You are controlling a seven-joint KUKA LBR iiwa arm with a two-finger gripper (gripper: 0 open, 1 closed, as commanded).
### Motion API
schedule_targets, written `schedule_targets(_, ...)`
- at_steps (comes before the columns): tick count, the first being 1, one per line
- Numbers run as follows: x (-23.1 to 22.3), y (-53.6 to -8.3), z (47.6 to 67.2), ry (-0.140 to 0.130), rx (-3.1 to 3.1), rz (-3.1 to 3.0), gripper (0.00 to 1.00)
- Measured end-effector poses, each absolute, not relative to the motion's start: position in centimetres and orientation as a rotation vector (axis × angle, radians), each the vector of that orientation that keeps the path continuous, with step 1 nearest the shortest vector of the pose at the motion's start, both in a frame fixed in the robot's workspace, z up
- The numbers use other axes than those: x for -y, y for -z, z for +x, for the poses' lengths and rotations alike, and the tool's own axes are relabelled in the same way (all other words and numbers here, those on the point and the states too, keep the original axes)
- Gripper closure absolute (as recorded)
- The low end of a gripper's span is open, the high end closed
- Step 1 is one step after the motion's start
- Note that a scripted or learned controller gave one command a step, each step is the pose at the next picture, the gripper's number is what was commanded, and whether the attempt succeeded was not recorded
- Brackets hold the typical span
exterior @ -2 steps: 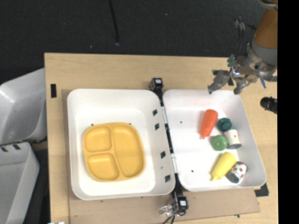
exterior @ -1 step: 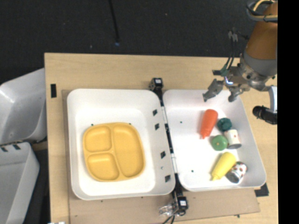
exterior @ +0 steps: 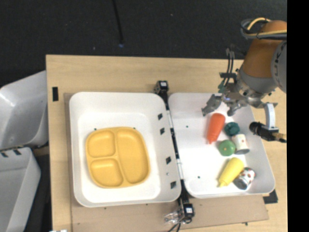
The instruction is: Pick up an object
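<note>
The pincer (exterior: 221,105) hangs over the far part of the right bin (exterior: 193,153), its two grey fingers (exterior: 210,105) spread wide with nothing between them, just above the top end of the orange carrot (exterior: 215,127). That carrot (a toy, by its look) lies lengthwise on the bin floor, thick end toward the pincer, and is the nearest thing to take. It is probably light, stiff plastic with a smooth, rounded skin, so it may roll or slip; a grip across its thick upper half, jaws square to its length, seems safest. Just beside it to the right sit a dark green piece (exterior: 232,128), a green ball (exterior: 226,148) and a small white cylinder (exterior: 241,143), close enough to crowd one finger. Nearer the front lie a yellow piece (exterior: 229,171) and a small cup (exterior: 245,178). In the left bin (exterior: 77,178) rests a yellow divided plate (exterior: 117,156), both bins standing on the desk (exterior: 58,71).
</note>
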State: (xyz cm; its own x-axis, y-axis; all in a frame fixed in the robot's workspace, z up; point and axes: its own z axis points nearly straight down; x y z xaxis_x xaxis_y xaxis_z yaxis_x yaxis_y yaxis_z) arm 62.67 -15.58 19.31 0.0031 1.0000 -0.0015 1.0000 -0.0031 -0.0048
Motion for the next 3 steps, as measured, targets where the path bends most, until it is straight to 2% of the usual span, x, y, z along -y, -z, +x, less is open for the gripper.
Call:
schedule_targets(1,16.0,-13.5,63.3,-0.001,2.221,-2.232,0.0)
schedule_targets(2,16.1,-15.1,63.5,0.008,2.223,-2.237,1.0)
schedule_targets(3,16.8,-19.7,64.0,0.004,2.22,-2.23,1.0)
